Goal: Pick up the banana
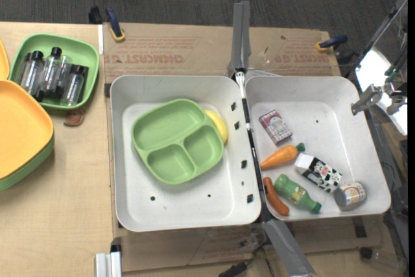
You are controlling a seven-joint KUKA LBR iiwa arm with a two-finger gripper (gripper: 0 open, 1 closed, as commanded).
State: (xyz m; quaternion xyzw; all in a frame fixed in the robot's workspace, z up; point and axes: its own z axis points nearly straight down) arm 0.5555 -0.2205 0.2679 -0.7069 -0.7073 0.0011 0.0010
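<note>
At the right rim of the right bin (363, 139), a grey metal part cut off by the frame edge appears to be the gripper (371, 99); whether it is open or closed cannot be told. The banana (218, 125) lies well apart from it, across the seam between the bins, in the left bin (130, 204). Only a smooth yellow curved end shows, the rest being hidden beneath a matte green three-compartment plate (178, 139) that overlaps it. Nearer the gripper, on the glossy white floor of the right bin, lie a small flat pink packet (275, 126), a tapered orange carrot (282, 156), a black-and-white carton (319, 172), a metal can (350, 195) on its side, and a green bottle (297, 193) touching a reddish oblong item (275, 198) too small to identify. Both bins rest on printed brown cardboard (168, 52).
</note>
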